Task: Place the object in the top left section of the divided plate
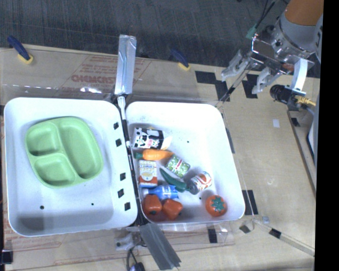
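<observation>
A green divided plate lies in the left white bin, with nothing in its sections. The right bin holds several toy foods: a black-and-white carton, a carrot, a juice box, a green can, a silver can, a tomato and red pieces. My gripper hangs above the bench beyond the right bin's far right corner, its fingers spread open with nothing between them.
A strip of silver tape runs up from the seam between the bins. Blue clamps sit on the far cardboard edge. Black tape marks lie near the gripper. The wooden bench stretches to the right.
</observation>
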Controlling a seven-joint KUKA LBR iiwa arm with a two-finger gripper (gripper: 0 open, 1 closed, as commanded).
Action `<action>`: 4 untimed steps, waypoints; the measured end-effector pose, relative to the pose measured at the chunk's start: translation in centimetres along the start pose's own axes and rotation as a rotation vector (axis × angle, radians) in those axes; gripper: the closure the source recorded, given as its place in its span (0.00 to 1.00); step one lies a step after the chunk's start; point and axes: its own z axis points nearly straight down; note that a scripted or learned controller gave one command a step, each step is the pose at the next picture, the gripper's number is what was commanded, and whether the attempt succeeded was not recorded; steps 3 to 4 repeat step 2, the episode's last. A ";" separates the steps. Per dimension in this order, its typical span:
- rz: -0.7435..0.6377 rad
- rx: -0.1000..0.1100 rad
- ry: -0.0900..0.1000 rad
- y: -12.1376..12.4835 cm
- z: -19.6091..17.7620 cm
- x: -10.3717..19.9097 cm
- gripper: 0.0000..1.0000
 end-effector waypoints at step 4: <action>0.250 0.009 -0.001 -0.2 5.1 0.2 0.00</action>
